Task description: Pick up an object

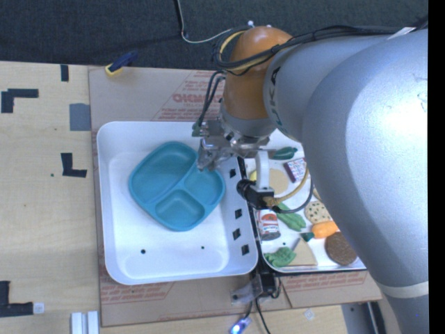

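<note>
In the left bin, a blue divided plate lies flat, and my gripper sits right at its upper right rim. Honestly can't tell its state from up here. The right bin has toy food, including a cookie.

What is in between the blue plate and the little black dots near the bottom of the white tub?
Nothing: in the camera view, just bare white floor of the left bin lies between the blue divided plate and the two black dots.
</note>
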Controlling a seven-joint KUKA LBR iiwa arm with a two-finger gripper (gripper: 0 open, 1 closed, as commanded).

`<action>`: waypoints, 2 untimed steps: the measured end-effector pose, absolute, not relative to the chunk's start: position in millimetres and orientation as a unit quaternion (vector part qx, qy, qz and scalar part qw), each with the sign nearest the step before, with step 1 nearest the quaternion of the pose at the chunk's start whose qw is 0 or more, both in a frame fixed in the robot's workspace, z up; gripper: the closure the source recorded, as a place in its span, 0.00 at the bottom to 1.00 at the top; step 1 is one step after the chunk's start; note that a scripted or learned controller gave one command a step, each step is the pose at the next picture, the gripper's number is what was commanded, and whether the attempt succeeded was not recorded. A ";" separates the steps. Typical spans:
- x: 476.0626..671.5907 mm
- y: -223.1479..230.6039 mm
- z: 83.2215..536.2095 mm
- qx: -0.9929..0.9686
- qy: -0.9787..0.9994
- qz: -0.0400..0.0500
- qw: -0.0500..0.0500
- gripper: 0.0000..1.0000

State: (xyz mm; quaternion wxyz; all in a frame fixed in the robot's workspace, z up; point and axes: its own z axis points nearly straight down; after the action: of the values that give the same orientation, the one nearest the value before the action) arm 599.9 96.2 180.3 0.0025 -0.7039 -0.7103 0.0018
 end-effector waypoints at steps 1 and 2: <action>599.3 92.7 186.2 -0.705 -0.709 0.006 0.004 1.00; 599.1 93.2 191.9 -0.704 -0.710 0.009 0.006 1.00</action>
State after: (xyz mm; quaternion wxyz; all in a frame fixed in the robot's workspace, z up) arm 599.1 93.2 191.9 0.0062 -0.7042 -0.7099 0.0088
